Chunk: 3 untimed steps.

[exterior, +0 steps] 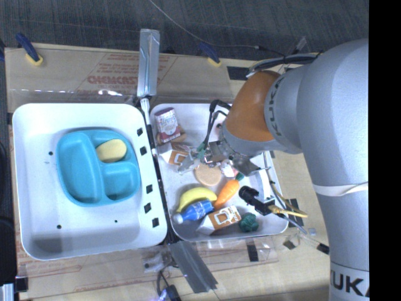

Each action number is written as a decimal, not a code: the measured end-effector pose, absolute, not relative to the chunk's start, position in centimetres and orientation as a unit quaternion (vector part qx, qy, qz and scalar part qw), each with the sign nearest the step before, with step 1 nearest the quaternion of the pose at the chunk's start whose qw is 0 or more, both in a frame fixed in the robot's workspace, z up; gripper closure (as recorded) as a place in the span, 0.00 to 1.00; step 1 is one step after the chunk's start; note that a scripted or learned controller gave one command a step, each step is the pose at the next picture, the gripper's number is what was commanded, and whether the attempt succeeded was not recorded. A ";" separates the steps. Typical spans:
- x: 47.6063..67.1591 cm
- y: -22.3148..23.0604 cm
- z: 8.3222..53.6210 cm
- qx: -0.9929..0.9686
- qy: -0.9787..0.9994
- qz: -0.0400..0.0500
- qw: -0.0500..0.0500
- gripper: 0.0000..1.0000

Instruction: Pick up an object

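the grey arm (pixel 319 105) comes in from the right, and its orange band (pixel 250 108) is above the far right part of the right bin (pixel 188 113). the gripper (pixel 207 155) is down in the middle of this bin, among the small things. i cannot tell if it is open or closed, because the wrist covers it, and i see nothing held in it.

the things to pick are almost all in the right bin. a red and white can (pixel 167 124) lies in the far left corner. a brown piece (pixel 178 157) is just left of the gripper. a round beige disc (pixel 208 175) lies just near of the gripper, very close to it. an orange carrot (pixel 227 193) lies tilted on the near right side of the disc. a yellow banana (pixel 195 197) is left of the carrot, and a blue thing (pixel 195 211) is touching its near side. an orange box (pixel 224 217) and a dark green thing (pixel 249 222) lie along the near wall.

the left bin (pixel 25 168) holds a blue tray (pixel 78 168) with compartments. a yellow oval thing (pixel 111 150) lies in its far right compartment, well apart from the gripper.
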<state>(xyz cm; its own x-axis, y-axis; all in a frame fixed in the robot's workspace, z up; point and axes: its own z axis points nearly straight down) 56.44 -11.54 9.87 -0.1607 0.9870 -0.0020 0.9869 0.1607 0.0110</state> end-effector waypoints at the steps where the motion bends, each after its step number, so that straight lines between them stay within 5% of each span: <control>1: 56.6 -11.7 11.0 0.647 0.763 0.003 0.007 1.00; 2: 56.6 -11.7 11.0 0.646 0.763 0.003 0.007 0.00; 3: 59.1 -12.4 12.8 0.793 0.609 0.000 -0.001 0.00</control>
